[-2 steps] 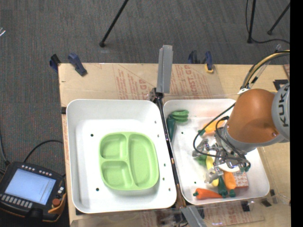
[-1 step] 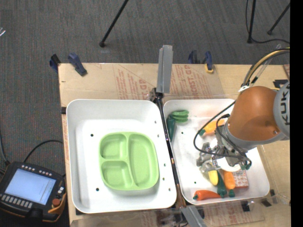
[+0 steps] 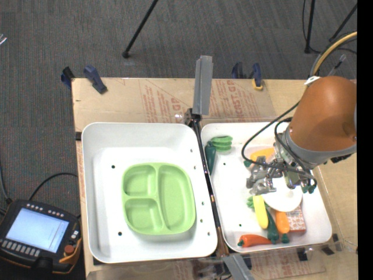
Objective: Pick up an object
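The corn (image 3: 260,210) lies in the right bin (image 3: 230,232) among toy food, just under the gripper (image 3: 266,185). Whether the pincer is open, one cannot tell. It looks like the approach step; next comes a clean descent.

Left bin (image 3: 93,156) holding a green plate (image 3: 158,198), well left of the gripper (image 3: 264,186); grey post (image 3: 203,92) up and left of it; blue clamps (image 3: 93,77) on the far edge of the bench (image 3: 145,101); pendant (image 3: 38,232) far lower left; tripod leg (image 3: 143,22) beyond.
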You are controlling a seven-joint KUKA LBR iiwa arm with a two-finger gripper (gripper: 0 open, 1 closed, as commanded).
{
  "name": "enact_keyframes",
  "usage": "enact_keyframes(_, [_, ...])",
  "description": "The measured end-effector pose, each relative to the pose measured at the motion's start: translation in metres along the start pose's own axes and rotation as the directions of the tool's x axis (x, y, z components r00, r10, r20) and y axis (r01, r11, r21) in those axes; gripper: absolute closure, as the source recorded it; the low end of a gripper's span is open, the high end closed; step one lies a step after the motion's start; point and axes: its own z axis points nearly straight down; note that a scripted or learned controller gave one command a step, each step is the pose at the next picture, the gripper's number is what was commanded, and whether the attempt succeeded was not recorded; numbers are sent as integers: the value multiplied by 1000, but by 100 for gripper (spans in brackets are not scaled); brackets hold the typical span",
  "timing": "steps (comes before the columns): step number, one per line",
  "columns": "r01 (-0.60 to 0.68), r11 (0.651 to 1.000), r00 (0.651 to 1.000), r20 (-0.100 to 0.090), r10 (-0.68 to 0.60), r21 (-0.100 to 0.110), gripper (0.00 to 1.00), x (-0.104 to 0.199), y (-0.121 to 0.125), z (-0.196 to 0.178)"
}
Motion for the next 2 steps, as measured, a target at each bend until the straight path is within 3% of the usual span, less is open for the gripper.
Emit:
enact_keyframes(1, [0, 1000, 1000, -4, 0, 0, 100, 40, -97, 96])
enact_keyframes(2, [169, 986, 986, -8, -169, -5, 100, 15, -119, 110])
